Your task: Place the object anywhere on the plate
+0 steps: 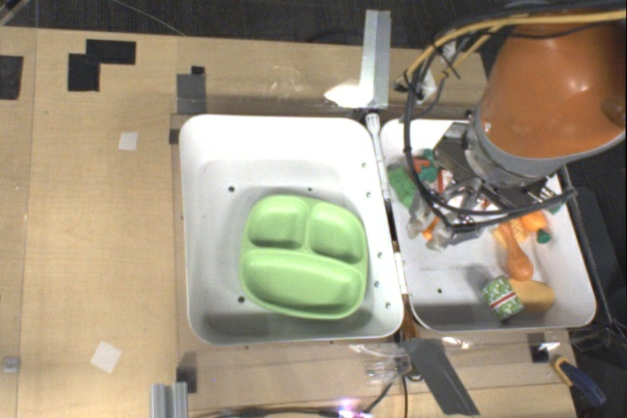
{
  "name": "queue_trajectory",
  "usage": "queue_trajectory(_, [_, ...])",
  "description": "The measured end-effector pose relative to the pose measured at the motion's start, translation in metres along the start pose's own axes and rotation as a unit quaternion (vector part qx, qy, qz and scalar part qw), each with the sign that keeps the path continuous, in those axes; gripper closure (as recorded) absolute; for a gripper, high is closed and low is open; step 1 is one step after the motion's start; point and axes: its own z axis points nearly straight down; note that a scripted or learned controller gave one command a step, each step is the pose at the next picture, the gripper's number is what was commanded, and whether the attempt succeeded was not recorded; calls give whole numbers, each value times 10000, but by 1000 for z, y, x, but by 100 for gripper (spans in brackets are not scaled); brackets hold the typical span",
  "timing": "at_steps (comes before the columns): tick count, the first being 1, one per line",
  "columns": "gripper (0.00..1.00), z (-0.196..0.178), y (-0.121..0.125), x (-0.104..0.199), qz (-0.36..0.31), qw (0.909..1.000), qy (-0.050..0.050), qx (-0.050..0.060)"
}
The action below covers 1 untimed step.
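A green three-compartment plate (pixel 302 255) lies in the left white bin (pixel 211 171), with nothing on it. The arm's big orange band fills the upper right and hangs over the right bin (pixel 460 294). Below it the gripper (pixel 446 222) reaches down among the small items at that bin's left side. A green piece (pixel 402 184) and small orange pieces (pixel 424 226) lie right by the gripper. An orange carrot-like item (pixel 516 255), a tan piece (pixel 534 293) and a green patterned can (pixel 501 297) lie in the bin's lower right.
A metal divider post (pixel 376 54) stands at the back between the bins. Cables loop from the arm above the right bin. The wooden bench (pixel 88 240) stretches to the left with black markers at its back edge.
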Motion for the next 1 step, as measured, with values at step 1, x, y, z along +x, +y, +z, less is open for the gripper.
queue_trajectory(1, [100, 25, 12, -12, 794, 9968, 14, -15])
